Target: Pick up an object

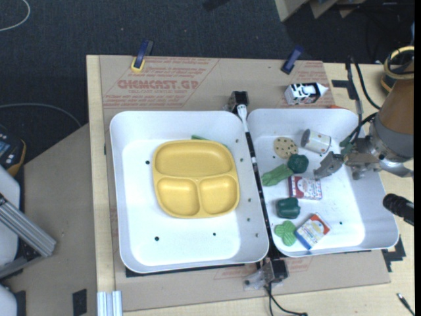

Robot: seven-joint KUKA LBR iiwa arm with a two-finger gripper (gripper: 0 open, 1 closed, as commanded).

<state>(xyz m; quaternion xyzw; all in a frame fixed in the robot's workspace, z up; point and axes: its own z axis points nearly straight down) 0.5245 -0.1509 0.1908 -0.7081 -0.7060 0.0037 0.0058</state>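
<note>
You have two white bins side by side on the bench: the left bin [131,229] carries a yellow divided tray [195,178], and the right bin [368,232] carries all the small loose goods, so any pick is to be made there. The arm [398,120] comes in from the right and sits over the right bin's far-right part, with the gripper [327,166] reaching leftward over the bin floor. Whether the claw is released or clenched cannot be told from this view, and nothing is seen lodged in it. Note the relation that governs the coming move: the goods lie to the left of the claw and toward the near edge, none directly beneath it as far as can be judged. Closest is the red and white packet [306,189], just below and left of the tip, lying flat. The white cylinder [316,141] lies just beyond the tip on the far side, on its side with its long axis running roughly across the bin. Further left you have a dark green round piece [297,162], a long green piece [275,175] angled along the divider side, and a speckled biscuit [284,147]. Nearer the front edge lie a dark green block [287,207], a light green piece [285,230] and a small orange and blue carton [311,231]. In my judgement a short shift left and down suits the packet best.
</note>
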